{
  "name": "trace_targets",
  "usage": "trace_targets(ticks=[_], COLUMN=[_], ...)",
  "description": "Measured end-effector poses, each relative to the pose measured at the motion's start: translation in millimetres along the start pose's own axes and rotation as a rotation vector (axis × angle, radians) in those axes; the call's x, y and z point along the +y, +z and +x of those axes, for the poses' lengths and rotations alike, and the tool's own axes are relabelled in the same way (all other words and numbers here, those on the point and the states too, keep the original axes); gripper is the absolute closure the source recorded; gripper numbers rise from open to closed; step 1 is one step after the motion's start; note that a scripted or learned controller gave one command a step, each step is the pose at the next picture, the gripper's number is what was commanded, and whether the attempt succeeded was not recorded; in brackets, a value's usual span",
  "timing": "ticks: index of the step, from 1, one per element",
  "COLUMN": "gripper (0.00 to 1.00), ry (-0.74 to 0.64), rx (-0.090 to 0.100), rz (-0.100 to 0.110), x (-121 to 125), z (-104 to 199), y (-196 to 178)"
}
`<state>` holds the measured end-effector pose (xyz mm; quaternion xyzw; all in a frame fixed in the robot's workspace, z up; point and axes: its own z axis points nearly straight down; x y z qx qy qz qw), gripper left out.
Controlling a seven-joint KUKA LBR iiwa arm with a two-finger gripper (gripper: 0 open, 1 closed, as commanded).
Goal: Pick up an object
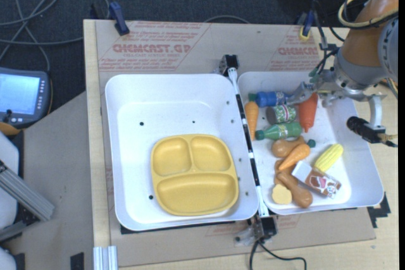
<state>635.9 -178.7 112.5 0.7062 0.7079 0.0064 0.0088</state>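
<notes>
We see a red toy [308,114] in the right bin [373,164], close to the bin's far edge and about midway between its left and right edges. Its long side runs from the far edge toward the near edge, leaning a little. Its thin end points at the near edge.

The gripper [311,90] is right over the far end of the red toy. It looks like it is touching the toy or just above it, but we cannot tell which. We also cannot tell if the gripper is open or closed, and we cannot see it holding anything.

Just left of the red toy is a small can [281,114], with a blue bottle [269,98] behind it. A green bottle [281,131] lies on its side nearer to us. An orange carrot [252,117] lies along the bin's left edge. A yellow corn [328,158] lies toward the near right corner.

The left bin [126,136] holds a yellow plate [193,174].
</notes>
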Motion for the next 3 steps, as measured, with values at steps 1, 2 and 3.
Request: trace_targets(ticks=[1,2,3], gripper=[0.00,1.00,1.00], ry=[0.003,0.003,-0.005], rx=[0.001,0.001,0.005], rz=[0.014,0.017,0.015], x=[-13,-14,-33], z=[29,30,114], y=[19,10,-79])
